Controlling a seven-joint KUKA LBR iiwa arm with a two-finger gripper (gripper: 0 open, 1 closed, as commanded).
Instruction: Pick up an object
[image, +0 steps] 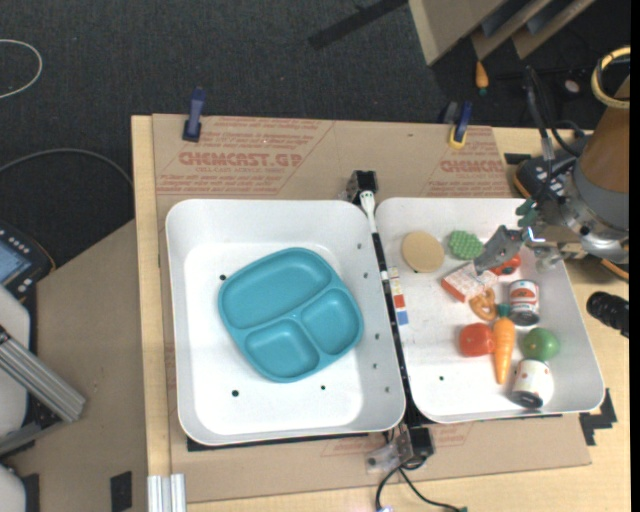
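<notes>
The right bin (440, 395) holds several toy foods: a tan round biscuit (423, 251), a green ridged piece (464, 243), a red and white packet (464, 284), a small can (523, 298), a red tomato (474, 340), an orange carrot (502, 346), a green ball (541, 344) and a white cylinder (530, 382). My gripper (520, 252) hangs over the bin's upper right part, above the can and beside the green piece. It is open, with one grey finger (495, 249) slanting down to the left. A small red item (508, 266) shows just below it. Nothing is held.
The left bin (190, 330) carries a blue divided plate (290, 313). A black and white strip (378, 250) runs along the seam between the bins. The arm (600, 190) comes in over the right bin's far right corner. Clamps (193, 115) stand at the bench's back edge.
</notes>
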